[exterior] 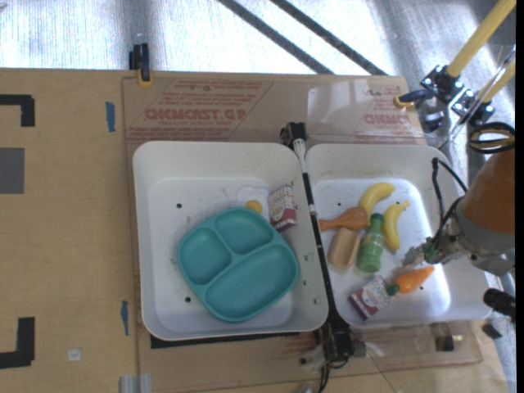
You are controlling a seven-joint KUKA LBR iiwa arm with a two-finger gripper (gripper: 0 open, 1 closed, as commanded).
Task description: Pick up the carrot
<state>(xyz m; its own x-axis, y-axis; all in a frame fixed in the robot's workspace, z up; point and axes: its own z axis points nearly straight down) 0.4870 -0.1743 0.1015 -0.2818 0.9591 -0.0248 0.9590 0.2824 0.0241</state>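
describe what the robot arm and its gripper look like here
The arm comes in from the right as a bulky rounded body with a broad orange band over grey metal below. A thin black cable loops along its left side. The gripper at its tip is small, metallic grey, made of blocky parts; its details are too blurred to make out.

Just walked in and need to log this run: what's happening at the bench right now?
The arm reaches in from the right, with its gripper low in the right bin, just above the carrot. The carrot lies on the bin floor beside a small packet, not visibly held. Bananas and a green bottle lie nearby; the left bin holds a teal tray.
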